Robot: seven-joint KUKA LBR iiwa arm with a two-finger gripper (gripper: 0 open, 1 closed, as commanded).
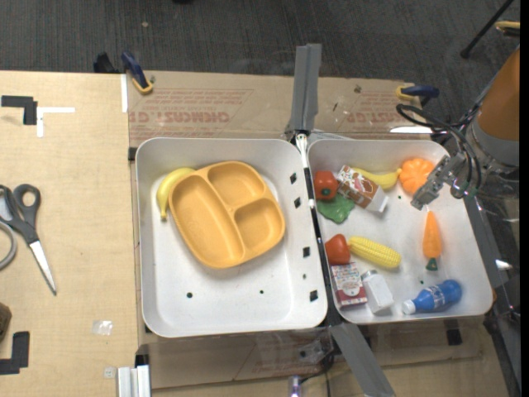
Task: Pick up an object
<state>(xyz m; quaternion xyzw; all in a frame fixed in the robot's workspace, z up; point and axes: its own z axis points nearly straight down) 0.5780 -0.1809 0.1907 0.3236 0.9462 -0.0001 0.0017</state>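
Observation:
My gripper (430, 187) hangs over the right bin (479, 246) near its far right side. It is just right of an orange pumpkin (416, 173) and above an orange carrot (431, 236). I see nothing held in it. Further left in this bin lie a small yellow banana (382, 177), a red-and-white carton (359, 186), a red tomato (325, 185) on a green leaf (335, 211), a corn cob (374, 252), a red pepper (336, 247), a second carton (349, 286), a white bottle (378, 292) and a blue bottle (436, 297).
The left bin (165, 288) holds a yellow divided plate (227, 213) with a banana (169, 188) tucked at its left edge. Scissors (29, 230) lie on the wooden bench at the far left. Clamps (136, 73) grip the cardboard behind the bins.

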